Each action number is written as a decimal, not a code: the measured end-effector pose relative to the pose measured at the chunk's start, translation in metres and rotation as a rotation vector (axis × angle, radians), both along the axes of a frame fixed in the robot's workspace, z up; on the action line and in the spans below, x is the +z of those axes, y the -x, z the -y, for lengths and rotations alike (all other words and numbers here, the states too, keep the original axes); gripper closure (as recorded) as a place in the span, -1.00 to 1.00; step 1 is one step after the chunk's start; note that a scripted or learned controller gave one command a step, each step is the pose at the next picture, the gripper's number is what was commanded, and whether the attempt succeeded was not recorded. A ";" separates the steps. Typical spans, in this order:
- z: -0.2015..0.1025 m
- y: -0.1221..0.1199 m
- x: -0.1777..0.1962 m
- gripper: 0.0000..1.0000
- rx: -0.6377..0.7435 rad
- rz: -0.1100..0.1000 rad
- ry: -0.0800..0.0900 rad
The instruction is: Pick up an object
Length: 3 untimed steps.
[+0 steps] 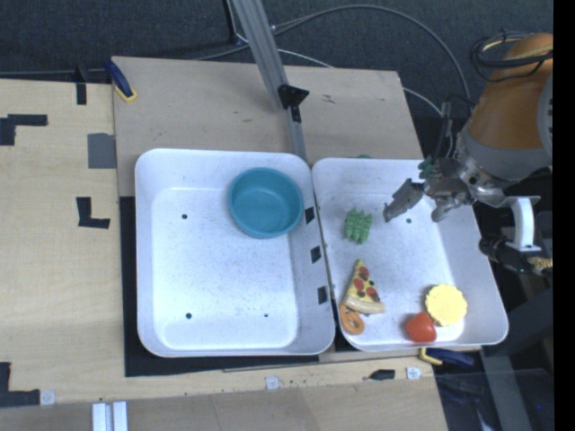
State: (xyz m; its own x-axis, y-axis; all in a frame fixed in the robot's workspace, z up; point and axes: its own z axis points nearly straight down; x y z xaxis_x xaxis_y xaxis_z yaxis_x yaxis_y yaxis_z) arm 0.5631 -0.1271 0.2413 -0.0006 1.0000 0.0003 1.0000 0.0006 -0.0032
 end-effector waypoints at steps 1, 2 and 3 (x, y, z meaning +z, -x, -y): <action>-0.002 0.001 -0.042 -1.00 0.000 -0.001 0.000; 0.007 0.004 -0.100 -1.00 -0.001 -0.002 0.000; 0.007 0.003 -0.087 1.00 0.001 0.002 0.000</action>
